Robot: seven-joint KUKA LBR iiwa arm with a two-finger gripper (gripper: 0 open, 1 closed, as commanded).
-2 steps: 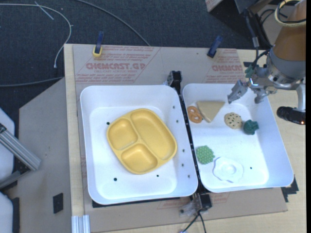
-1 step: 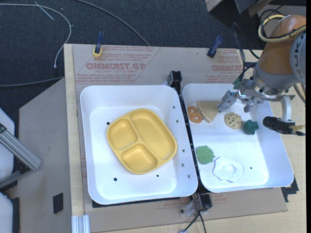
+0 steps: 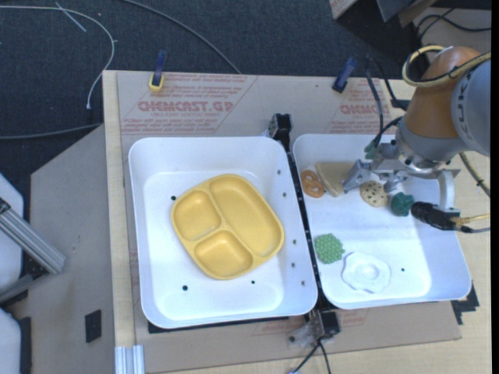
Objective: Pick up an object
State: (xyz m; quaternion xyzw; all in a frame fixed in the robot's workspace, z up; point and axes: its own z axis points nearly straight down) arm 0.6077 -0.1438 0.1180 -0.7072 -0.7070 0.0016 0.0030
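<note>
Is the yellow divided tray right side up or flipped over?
Right side up: the yellow tray shows three hollow compartments facing the camera, lying in the left bin.

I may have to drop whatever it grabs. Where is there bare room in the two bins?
Right bin: bare floor along the right side, beyond the fried egg and green piece. Crowded at the back, where the gripper sits among the pretzel, cracker and teal piece. Left bin: narrow margins around the yellow tray.

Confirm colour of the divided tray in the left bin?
Yellow, plain with no pattern: the divided tray has three compartments, seen clearly in the camera view.
</note>
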